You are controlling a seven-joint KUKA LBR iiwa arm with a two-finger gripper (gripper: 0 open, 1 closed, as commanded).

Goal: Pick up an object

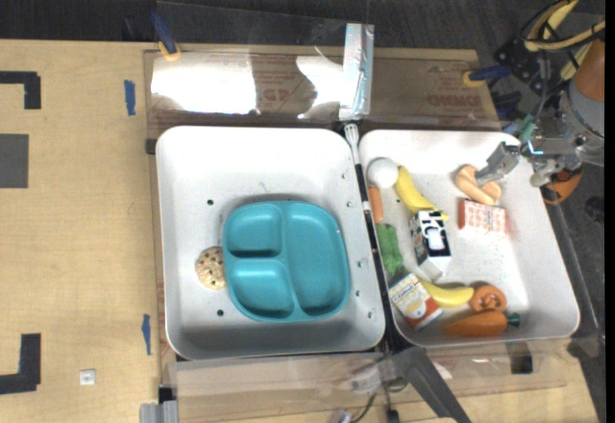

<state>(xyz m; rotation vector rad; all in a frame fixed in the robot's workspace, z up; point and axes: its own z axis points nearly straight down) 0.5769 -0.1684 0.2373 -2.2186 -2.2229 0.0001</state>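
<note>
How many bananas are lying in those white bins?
2, both in the right bin: one banana near its upper left, another banana at the bottom beside the carrot. More may hide under the clutter.

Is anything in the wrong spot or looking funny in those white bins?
One thing stands out: a cookie lies alone on the floor of the left bin, just left of the teal divided plate, not in any of its compartments. The other toy foods are jumbled in the right bin, but nothing looks spilled or broken.
</note>
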